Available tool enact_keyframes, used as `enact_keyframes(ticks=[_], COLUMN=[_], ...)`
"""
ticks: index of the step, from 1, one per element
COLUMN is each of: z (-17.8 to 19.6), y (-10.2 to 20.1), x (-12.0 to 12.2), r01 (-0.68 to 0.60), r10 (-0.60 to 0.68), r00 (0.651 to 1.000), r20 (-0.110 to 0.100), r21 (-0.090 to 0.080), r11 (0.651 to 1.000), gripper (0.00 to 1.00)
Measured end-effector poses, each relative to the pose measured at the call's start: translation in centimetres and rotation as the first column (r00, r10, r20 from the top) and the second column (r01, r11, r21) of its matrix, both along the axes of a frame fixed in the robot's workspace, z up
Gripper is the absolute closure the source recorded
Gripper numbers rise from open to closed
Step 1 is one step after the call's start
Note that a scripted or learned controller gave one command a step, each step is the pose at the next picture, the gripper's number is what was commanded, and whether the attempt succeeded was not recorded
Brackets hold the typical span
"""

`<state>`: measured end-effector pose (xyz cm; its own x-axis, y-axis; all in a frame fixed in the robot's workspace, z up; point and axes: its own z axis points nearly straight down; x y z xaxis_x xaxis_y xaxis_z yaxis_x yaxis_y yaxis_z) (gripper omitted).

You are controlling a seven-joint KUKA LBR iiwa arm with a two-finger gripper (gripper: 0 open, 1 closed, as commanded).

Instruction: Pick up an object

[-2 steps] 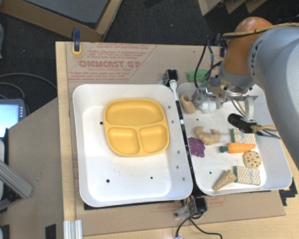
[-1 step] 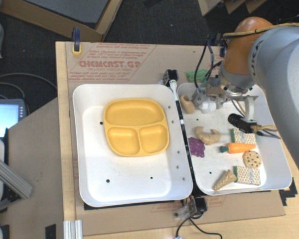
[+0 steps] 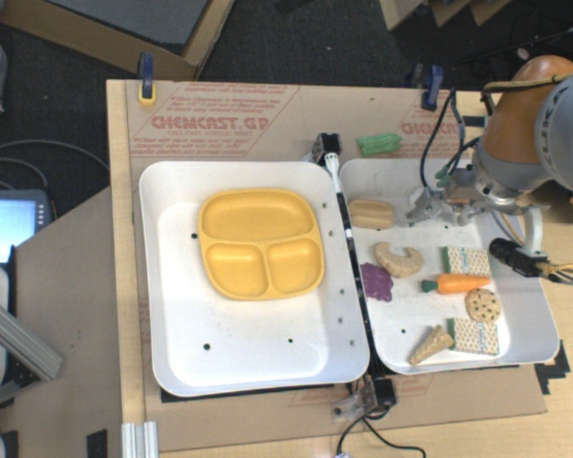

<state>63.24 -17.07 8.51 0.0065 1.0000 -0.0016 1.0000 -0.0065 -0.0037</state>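
Observation:
My gripper (image 3: 442, 205) hangs over the far part of the right bin (image 3: 525, 351), with the grey arm and its orange band reaching in from the right. A tan bread roll (image 3: 371, 214) lies just to its left. Nearer the front lie a curved beige piece (image 3: 398, 259), a purple piece (image 3: 376, 281), an orange carrot (image 3: 456, 282), a round cookie (image 3: 481, 304), a pale wedge (image 3: 431, 344) and two patterned squares (image 3: 476, 336). I see nothing held in the gripper.
The left bin (image 3: 172, 351) holds a yellow divided plate (image 3: 262, 242). A green piece (image 3: 379, 144) lies on the bench beyond the right bin. A black clip (image 3: 327, 146) sits where the two bins meet at the back.

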Motion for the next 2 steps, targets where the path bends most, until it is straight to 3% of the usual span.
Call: enact_keyframes(ticks=[1,2], z=[-0.1,0.1], y=[-1.4,3.9], x=[-5.6,3.5], r01=[-0.003,-0.014], r10=[0.003,0.014], r00=[1.0,1.0], r20=[-0.002,0.013], r21=[0.003,0.002], r11=[1.0,1.0], gripper=[0.0,0.0])
